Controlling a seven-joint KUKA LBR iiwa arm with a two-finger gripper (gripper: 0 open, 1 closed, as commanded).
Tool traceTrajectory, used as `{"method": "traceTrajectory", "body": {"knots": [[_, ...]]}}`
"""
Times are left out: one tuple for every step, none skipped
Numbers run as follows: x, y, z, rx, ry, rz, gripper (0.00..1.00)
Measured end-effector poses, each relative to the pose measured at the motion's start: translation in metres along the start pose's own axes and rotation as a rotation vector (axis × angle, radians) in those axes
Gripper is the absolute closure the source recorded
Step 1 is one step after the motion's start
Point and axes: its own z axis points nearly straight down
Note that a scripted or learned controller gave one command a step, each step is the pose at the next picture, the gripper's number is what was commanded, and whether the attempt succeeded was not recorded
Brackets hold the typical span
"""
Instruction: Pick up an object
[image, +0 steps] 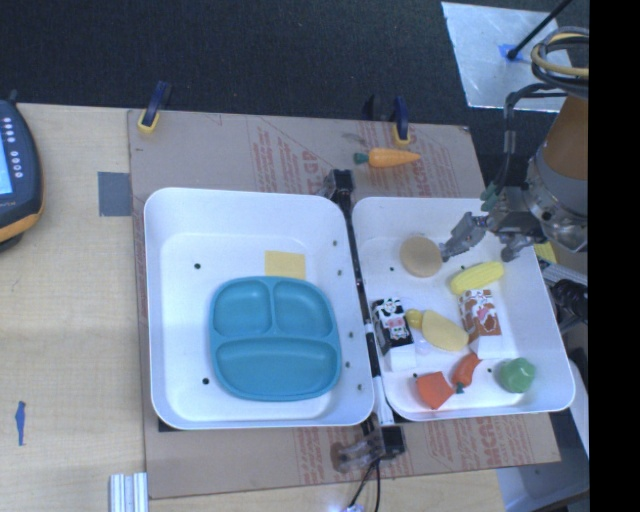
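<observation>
Two shallow white bins sit side by side on a cardboard sheet over the wooden table (70, 330). The left bin (170, 225) holds a blue divided plate (275, 338) with a yellow square (285, 264) just beyond its far edge.

The right bin (545, 385) carries the loose toys: a tan round piece (421, 255) near the far side; a yellow corn cob (477, 275) to its right; a red-and-white packet (481, 312) just below the corn; a yellow lemon-like piece (443, 330) in the middle; a black-and-white cow-print carton (392, 320) by the inner wall; an orange-red block (433, 390) and a small red-orange piece (466, 370) near the front; a green round piece (516, 375) at the front right corner.

The gripper (484, 235) hangs over the far right part of the right bin, just above the corn cob and right of the tan round piece. Its fingers (462, 238) are spread apart with nothing between them (no toy lifted off the bin floor).

An orange carrot (392, 157) lies on the cardboard beyond the bins. A dark handheld pendant (15, 165) rests at the table's left edge.
</observation>
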Motion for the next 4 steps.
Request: {"method": "traceTrajectory", "body": {"knots": [[-0.074,0.020,0.085,0.007,-0.002,0.005,0.00],[-0.082,0.046,0.187,-0.001,-0.005,0.000,0.00],[-0.064,-0.029,0.185,0.005,0.002,0.002,0.00],[-0.066,-0.025,0.173,-0.004,-0.002,-0.002,1.00]]}}
